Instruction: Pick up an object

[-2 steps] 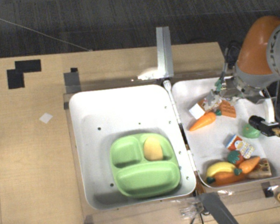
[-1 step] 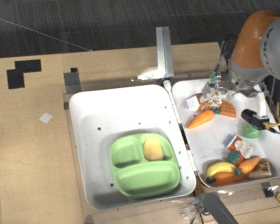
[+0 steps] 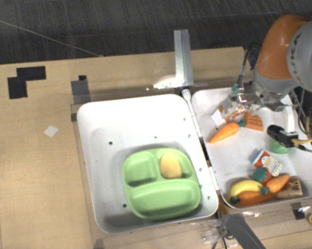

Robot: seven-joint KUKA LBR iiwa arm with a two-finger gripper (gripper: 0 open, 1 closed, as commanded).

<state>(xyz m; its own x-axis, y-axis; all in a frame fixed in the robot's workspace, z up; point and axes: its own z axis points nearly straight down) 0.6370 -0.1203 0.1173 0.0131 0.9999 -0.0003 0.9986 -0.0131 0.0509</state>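
At the near edge of the right shallow white bin [image 3: 234,159], a yellow toy banana [image 3: 245,186] lies across a flat orange piece [image 3: 251,197]. Just beside it are a short orange toy vegetable [image 3: 278,183] and a tan block [image 3: 291,191] in the near right corner. A little farther in, a small colourful printed box [image 3: 268,163] lies tilted on the bin floor.

In the left shallow white bin [image 3: 100,157], a green divided plastic plate [image 3: 160,197] sits toward the near side. A round yellow toy fruit [image 3: 171,165] rests in its far right compartment.

Farther back in the right bin lies the orange toy carrot [image 3: 224,133], close to the wall between the two bins. Its long axis runs slantwise: the pointed tip aims near-left at that wall, and the thick end aims far-right toward the pincer. An orange wedge-shaped piece [image 3: 253,121] lies just beside the thick end.

The pincer [image 3: 239,101] hangs over the far part of the right bin, just beyond the carrot's thick end and the wedge. Whether it is spread or pressed together cannot be told, and nothing is seen pinched in it. Behind it the grey arm with its orange band [image 3: 275,54] leans in from the right over the tan wooden table [image 3: 32,183].
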